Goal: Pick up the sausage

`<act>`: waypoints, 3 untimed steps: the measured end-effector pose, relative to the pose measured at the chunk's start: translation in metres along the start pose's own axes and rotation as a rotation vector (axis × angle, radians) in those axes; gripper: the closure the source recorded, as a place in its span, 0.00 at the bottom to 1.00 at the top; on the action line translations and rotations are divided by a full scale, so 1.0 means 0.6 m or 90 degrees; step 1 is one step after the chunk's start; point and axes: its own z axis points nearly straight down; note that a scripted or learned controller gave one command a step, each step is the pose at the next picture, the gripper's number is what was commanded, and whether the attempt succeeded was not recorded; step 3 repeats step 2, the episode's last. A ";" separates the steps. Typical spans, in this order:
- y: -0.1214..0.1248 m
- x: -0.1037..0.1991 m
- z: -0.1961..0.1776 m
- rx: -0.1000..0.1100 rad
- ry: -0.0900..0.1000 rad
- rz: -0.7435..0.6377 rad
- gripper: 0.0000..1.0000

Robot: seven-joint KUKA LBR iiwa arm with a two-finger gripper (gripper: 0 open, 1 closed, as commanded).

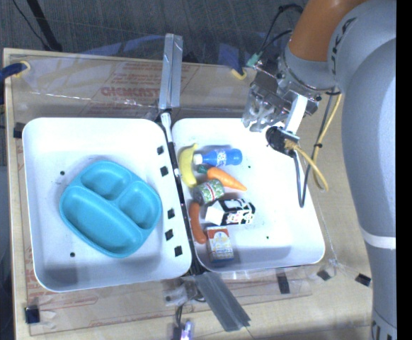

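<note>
Sausage [197, 222]: short, orange-red, lying lengthwise along the left wall of the right bin [301, 222], beside a small carton [220, 244] and a toy cow [234, 212]. Gripper [261, 116] hangs over the bin's far edge, well apart from the sausage; fingers look slightly parted, holding nothing. Left bin [43, 190] holds a blue divided tray [110, 207]. Surface [347, 289] is pale wood; dark carpet [86, 9] beyond.

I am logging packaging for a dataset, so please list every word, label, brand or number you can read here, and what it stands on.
No text can be quoted with confidence.
Red print on the clear sheet behind the bins: blurred.
Can label: too small.
Small carton label: too small.
Blue bottle label: too small.
The sausage and the blue tray carry no print.
</note>
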 end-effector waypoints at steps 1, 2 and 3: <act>-0.019 0.104 -0.014 -0.001 0.000 -0.020 1.00; 0.014 0.072 0.040 0.003 -0.001 0.080 1.00; 0.014 0.072 0.040 0.003 -0.001 0.080 1.00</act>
